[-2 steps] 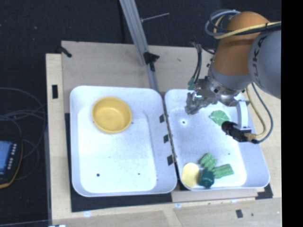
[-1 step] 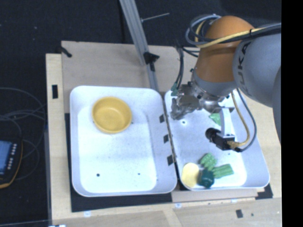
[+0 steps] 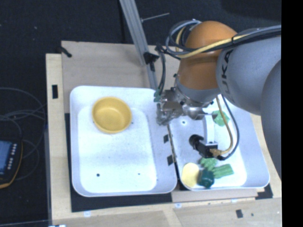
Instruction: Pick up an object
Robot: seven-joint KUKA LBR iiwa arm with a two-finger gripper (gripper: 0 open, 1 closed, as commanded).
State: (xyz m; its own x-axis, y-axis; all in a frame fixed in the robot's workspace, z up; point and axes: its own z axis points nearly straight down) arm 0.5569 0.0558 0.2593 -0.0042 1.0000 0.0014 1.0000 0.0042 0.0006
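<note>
Dark carpet-like flooring surrounds a pale wooden bench point(image 3: 94, 60) in the camera view, with loose cables and a handheld pendant point(image 3: 8, 161) lying on the floor at nine o'clock. On the bench two shallow white bins sit side by side on a black mat, their rounded rims touching along the middle. A slim grey metal rail point(image 3: 135, 27) slants down from twelve o'clock toward the seam between them. The left bin point(image 3: 113, 174) has a smooth, faintly speckled floor and holds a round yellow bowl point(image 3: 111, 115), glossy plastic, upright, toward its ten o'clock corner. The right bin point(image 3: 251, 169) holds a cluster at its six o'clock edge: a pale yellow disc point(image 3: 190, 174), a dark teal cup-like piece point(image 3: 206, 179) touching it, and light green blocky pieces point(image 3: 220, 170) just beside; another small green piece point(image 3: 220, 119) lies farther up, by the arm. The grey arm, with its smooth orange band point(image 3: 206, 56) and looping black hoses, enters from three o'clock and covers much of the right bin. Its gripper point(image 3: 165, 112), dull metal, hangs over the seam between the bins; whether it is open or closed I cannot tell. The bowl lies at nine o'clock from the gripper, well apart; the cluster lies at about five o'clock, also apart.
</note>
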